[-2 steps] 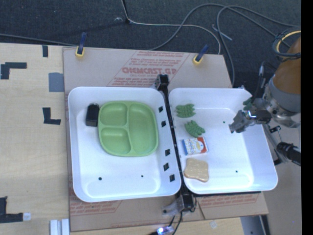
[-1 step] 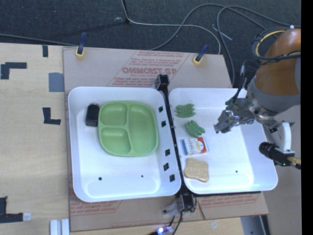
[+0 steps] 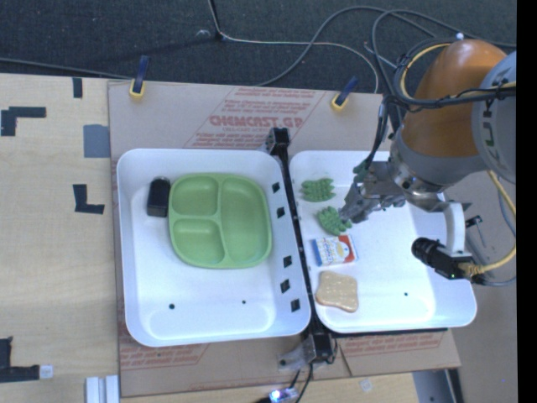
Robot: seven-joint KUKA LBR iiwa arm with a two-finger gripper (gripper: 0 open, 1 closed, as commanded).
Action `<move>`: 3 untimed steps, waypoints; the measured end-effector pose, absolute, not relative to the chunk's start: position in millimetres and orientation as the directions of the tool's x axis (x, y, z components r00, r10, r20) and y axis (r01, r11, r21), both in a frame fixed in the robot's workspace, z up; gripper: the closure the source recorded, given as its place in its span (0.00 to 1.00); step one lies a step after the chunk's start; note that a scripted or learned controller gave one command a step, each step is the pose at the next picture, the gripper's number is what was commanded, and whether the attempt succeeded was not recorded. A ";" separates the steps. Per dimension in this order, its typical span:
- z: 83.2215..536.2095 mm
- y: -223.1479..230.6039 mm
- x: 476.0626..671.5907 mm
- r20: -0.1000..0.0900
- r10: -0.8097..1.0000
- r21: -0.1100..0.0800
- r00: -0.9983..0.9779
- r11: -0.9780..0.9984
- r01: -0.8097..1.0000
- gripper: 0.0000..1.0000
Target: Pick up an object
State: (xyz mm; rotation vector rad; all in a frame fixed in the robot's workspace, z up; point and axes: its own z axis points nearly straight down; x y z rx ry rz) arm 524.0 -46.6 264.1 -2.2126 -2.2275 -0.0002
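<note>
In the right bin [image 3: 419,309] lie two green leafy toy pieces, one [image 3: 316,190] near the divider at the back and one [image 3: 332,220] just in front of it. A small blue and white carton [image 3: 333,250] lies below them, and a tan slice of toy bread [image 3: 337,292] sits near the front. My gripper [image 3: 351,212] hangs low over the right bin, its tips right beside the nearer green piece. Nothing shows clearly between the tips.
The left bin [image 3: 143,309] holds a green divided plate [image 3: 221,220] and a small black block [image 3: 158,197] at the plate's left. A black divider strip [image 3: 285,225] runs between the bins. Cables [image 3: 336,32] trail across the back.
</note>
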 end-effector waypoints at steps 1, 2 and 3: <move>266.2 6.0 534.8 0.001 1.000 -0.001 -0.007 0.007 1.000 1.00; 261.4 49.1 542.5 0.000 1.000 -0.002 -0.005 0.005 1.000 1.00; 259.2 97.6 550.2 0.000 1.000 -0.002 -0.006 0.006 1.000 1.00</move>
